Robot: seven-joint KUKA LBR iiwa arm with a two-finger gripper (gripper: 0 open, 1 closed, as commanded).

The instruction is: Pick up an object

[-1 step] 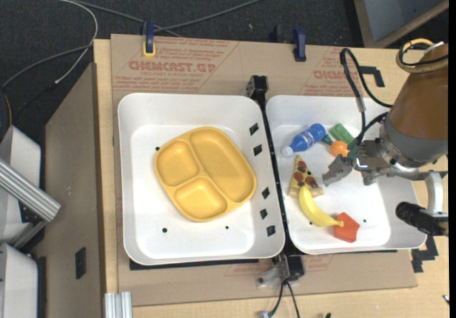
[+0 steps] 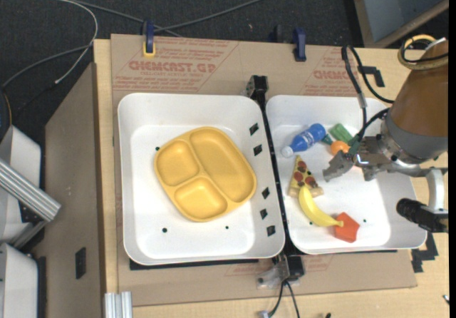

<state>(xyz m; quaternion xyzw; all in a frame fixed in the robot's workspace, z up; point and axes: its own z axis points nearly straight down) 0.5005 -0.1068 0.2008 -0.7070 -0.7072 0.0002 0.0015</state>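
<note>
My gripper hangs over the middle of the right bin, reaching in from the right. It is open and holds nothing. Just left of it lies a toy pizza slice. A yellow banana lies below that, touching a red block. Behind the gripper lie a blue bottle, a green piece and an orange piece, the last partly hidden by the gripper.
The left bin holds a yellow divided plate. A black divider runs between the bins. Cables hang over the right bin's back edge. The arm's body covers the right bin's right side.
</note>
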